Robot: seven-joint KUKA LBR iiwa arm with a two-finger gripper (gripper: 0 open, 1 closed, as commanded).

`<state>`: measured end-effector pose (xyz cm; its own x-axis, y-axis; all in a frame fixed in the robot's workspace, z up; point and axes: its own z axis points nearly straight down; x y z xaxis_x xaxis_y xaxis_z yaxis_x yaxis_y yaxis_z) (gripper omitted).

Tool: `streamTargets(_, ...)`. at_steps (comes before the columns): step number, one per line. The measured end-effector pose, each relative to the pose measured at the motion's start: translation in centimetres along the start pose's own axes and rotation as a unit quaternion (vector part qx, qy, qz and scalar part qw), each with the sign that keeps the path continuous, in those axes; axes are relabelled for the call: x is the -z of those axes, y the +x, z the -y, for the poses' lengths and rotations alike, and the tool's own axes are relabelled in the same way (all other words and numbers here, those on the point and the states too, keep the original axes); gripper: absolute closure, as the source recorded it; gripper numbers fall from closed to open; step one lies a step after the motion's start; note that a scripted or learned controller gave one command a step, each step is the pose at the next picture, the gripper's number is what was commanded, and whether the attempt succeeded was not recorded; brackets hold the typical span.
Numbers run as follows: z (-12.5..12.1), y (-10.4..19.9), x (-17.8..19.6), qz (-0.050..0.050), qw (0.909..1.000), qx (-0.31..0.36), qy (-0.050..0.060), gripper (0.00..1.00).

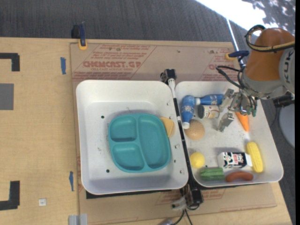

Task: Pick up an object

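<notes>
I am watched by one camera, fixed high above the bench (37, 125) and tilted down at a slant, so the far edge of the bench lies toward twelve o'clock and the near edge toward six. It stands far enough back to take in both white bins whole: the left bin (89, 97) sits toward nine o'clock of centre, the right bin (272, 165) toward four. Dark floor (140, 8) runs along the top. My arm (269, 55) enters from about two o'clock, near the picture's edge.
</notes>
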<state>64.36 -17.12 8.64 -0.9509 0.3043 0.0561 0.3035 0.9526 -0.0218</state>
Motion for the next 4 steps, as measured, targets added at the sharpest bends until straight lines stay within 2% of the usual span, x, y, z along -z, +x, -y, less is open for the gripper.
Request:
streamTargets(1, 1.7, 7.0, -0.4, 0.032, 0.9938, 0.107, -0.008, 0.00)
streamTargets(2, 2.0, 2.2, -0.1, 0.035, 0.9624, 0.270, -0.003, 0.00)
streamTargets(3, 1.8, 2.0, 1.1, 0.040, 0.9626, 0.268, -0.004, 1.00)
streamTargets(4, 1.4, 5.7, 3.7, 0.031, 0.8459, 0.532, 0.005, 1.00)
